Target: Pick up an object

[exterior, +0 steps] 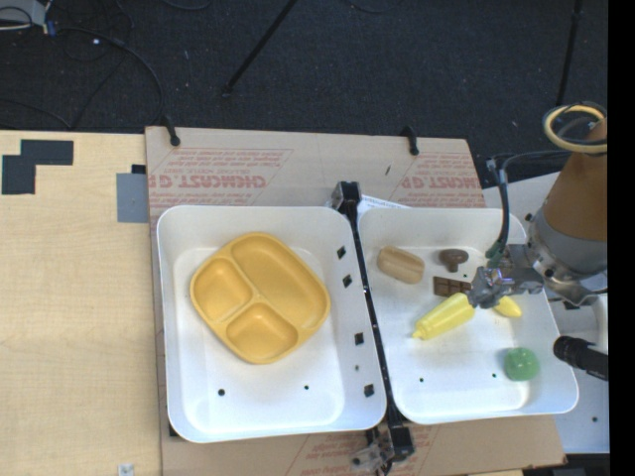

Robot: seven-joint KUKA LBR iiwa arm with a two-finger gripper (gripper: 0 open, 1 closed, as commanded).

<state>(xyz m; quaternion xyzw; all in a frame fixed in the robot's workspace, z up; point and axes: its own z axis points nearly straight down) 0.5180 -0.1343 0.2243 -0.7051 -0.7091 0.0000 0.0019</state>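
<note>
The right bin (466, 405) holds several small items. A tan bread-like piece (401, 264) lies at its back left, with a small brown object (453, 259) and a dark brown flat piece (448, 286) beside it. A yellow corn cob (443, 317) lies slantwise in the middle. A small yellow piece (509, 307) sits just right of it, and a green round object (520, 364) rests at the front right. My gripper (490, 289) is low in this bin, at the corn cob's upper right end, between the cob and the small yellow piece.
The left bin (189, 385) holds a yellow divided plate (259, 297). A black divider (359, 305) runs between the bins. The orange and grey arm (577, 206) stands over the right bin's right rim. Cardboard (298, 172) lies behind the bins.
</note>
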